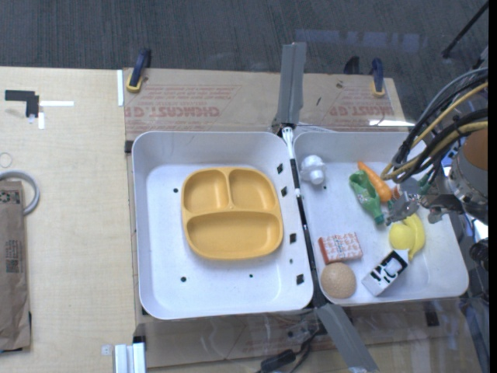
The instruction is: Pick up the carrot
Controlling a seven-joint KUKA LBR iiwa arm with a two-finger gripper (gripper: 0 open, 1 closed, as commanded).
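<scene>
A pale wooden bench [62,208] is seen from above, with cardboard [256,103] clamped at its far edge and two shallow white bins set side by side. The left bin [155,286] holds a yellow divided plate [231,212], kept well away to the pincer's left, presumably as a spare drop area. The right bin [458,282] gathers the loose items within the arm's reach. The pincer [400,202] hangs low at that bin's right side, and whether it is open or closed cannot be told, since cables and wrist hardware blur together there. The carrot [374,179] lies just up and left of the pincer, its orange body resting against its green leafy top [365,193], and is judged not yet gripped. A banana [409,235] sits directly below the pincer, a black-and-white box [386,273] further below, a red packet [341,247] and a brown ball [338,280] down to its left, a white object [312,169] far left. The arm is cut off at the right edge.
</scene>
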